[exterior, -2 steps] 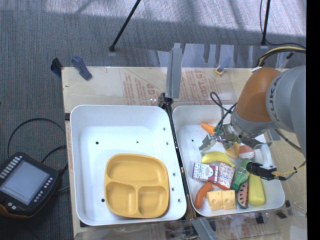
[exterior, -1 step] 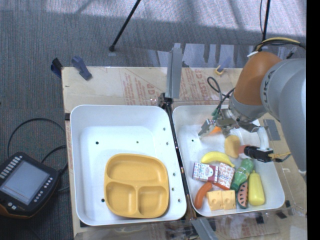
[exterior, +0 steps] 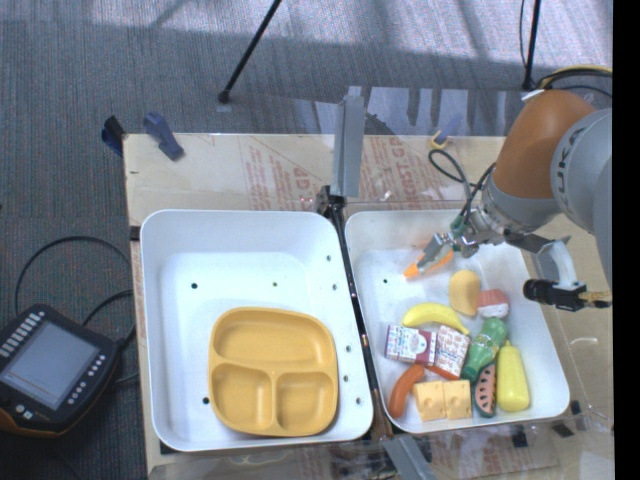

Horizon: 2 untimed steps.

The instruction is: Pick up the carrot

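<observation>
- Carrot [exterior: 428, 257] lies in the right bin [exterior: 560, 368], upper-left part, orange tip toward the bin's left wall, green end toward the arm.
- Arm [exterior: 545, 163], largest item, reaches in from the right; gripper [exterior: 458, 240] sits low at the carrot's green end.
- Left bin [exterior: 165, 268] carries a yellow divided plate [exterior: 272, 371], well apart from the work.
- Step, by my judgement: the grasp itself, lift not yet made. Next move calls for a firm closure on the carrot, then a straight rise clear of the yellow round piece [exterior: 463, 291] and banana [exterior: 433, 315] nearby.
- Jaws: too small and dark here; cannot tell whether apart or together, nor confirm the carrot is between them.
</observation>
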Available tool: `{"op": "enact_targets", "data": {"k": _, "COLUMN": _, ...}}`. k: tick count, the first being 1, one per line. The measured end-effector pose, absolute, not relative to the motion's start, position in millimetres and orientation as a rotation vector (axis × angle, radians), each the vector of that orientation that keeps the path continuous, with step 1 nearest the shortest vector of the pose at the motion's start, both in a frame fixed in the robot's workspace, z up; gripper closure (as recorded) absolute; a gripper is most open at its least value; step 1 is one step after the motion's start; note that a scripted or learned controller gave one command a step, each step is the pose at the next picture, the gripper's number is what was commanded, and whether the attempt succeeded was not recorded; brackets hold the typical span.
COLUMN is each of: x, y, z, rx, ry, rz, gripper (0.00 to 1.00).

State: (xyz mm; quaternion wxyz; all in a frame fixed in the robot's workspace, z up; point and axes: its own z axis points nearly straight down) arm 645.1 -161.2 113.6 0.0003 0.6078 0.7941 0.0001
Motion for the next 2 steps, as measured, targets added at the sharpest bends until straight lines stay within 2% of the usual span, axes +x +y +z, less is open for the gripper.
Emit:
{"op": "enact_targets", "data": {"k": 1, "x": 619.5, "y": -193, "z": 110, "rx": 1.950, "ry": 2.466, "rz": -0.002, "gripper": 0.00}}
{"op": "enact_targets", "data": {"k": 2, "x": 644.4, "y": -142, "z": 86, "rx": 1.847, "ry": 2.544, "rz": 0.000, "gripper": 0.00}}
